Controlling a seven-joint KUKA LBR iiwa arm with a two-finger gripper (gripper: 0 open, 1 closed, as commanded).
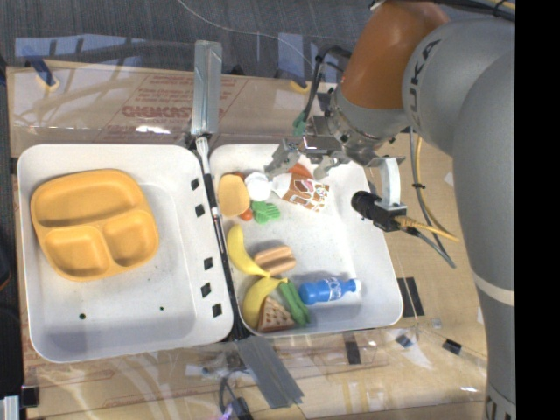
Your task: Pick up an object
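I am reaching in from the right, with my gripper (302,157) low over the far end of the right bin (372,243). My jaws look spread wide, one metal finger angled to the left toward the white round piece (257,185), the other down by the orange-and-white patterned packet (306,191). Nothing sits between them that I can make out, so I judge the pick not yet made.

The candidates all lie in this right bin: just below my jaws is the packet, with the white piece and a green toy (266,211) beside it, and a yellow-orange round piece (233,194) against the left wall. Nearer in the bin lie a banana (239,248), a hot dog (274,258), a blue bottle (327,290) and a sandwich wedge (275,316). The left bin (105,322) carries a yellow divided tray (92,221), well apart from me.

What is left, as I judge it: settle on one item, most likely the packet, close on it and lift it clear of the bin.
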